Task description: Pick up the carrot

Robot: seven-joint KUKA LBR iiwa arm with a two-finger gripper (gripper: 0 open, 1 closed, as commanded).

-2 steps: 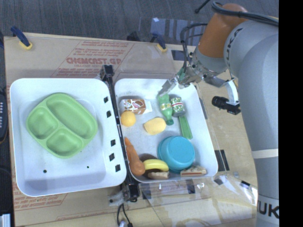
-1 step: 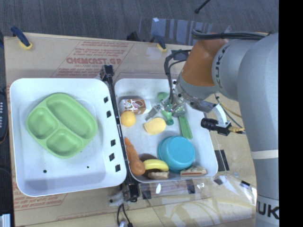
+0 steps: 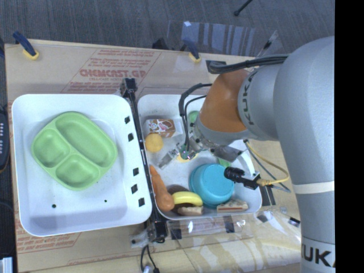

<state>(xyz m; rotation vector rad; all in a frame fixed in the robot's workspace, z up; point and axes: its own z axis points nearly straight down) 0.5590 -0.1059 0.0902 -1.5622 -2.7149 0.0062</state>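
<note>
The orange carrot [image 3: 161,189] lies along the left wall of the right bin [image 3: 253,193], its thin end pointing up toward the bin's middle and its thick end near the front. My gripper [image 3: 182,151] hangs low over the middle of that bin, below the arm's orange band, above and to the right of the carrot's thin tip. It is apart from the carrot. The wrist covers most of the gripper from above.
Around the carrot lie a yellow banana [image 3: 187,198], a blue bowl [image 3: 211,183], a yellow round fruit [image 3: 153,143], a brown packet [image 3: 161,127] and a sandwich piece [image 3: 231,207]. The left bin [image 3: 34,215] holds a green divided plate [image 3: 74,149].
</note>
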